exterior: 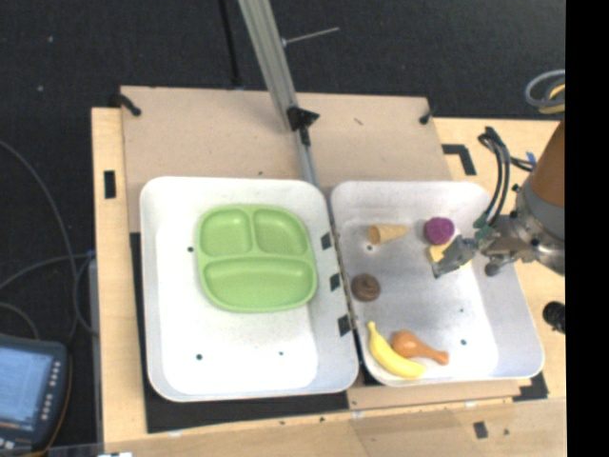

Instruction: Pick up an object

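Just below purple ball (439, 228), gripper (451, 260) seen hovering over yellow piece (436, 252) in right bin (504, 341); finger state can't be told. Cone (385, 233) left of ball, banana (388, 352) lower down.

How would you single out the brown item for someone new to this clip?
Take the right-hand bin of the two. Along its left wall, midway down, lies a small round brown object, darker and rounder than the cone above it and the banana below.

Premises present as a robotics test lab. Left of the gripper (455, 258), two white bins (171, 350) sit on a plywood bench (238, 131). Beyond stand an aluminium mast (266, 50), dark carpet (95, 27) and loose cables (43, 208).
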Motion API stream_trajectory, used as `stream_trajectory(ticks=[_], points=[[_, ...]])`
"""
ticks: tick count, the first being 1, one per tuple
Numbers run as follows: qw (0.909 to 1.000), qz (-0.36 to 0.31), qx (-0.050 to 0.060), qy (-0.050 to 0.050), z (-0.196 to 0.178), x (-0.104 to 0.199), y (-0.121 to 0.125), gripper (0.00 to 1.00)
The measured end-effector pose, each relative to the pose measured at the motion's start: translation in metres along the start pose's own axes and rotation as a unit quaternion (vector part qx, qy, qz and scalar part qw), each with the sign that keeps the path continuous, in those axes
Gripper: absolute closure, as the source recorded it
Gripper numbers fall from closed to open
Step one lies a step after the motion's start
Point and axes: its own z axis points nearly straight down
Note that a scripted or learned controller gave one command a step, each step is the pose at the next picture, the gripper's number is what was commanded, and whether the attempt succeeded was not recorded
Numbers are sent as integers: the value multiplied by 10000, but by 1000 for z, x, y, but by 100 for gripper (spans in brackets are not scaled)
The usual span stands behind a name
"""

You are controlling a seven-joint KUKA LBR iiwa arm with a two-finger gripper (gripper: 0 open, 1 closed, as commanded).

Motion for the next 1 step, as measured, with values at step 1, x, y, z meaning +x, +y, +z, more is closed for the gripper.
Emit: stream_trajectory(ticks=[1], points=[[10000,10,-3,-1,0,0,0,0]])
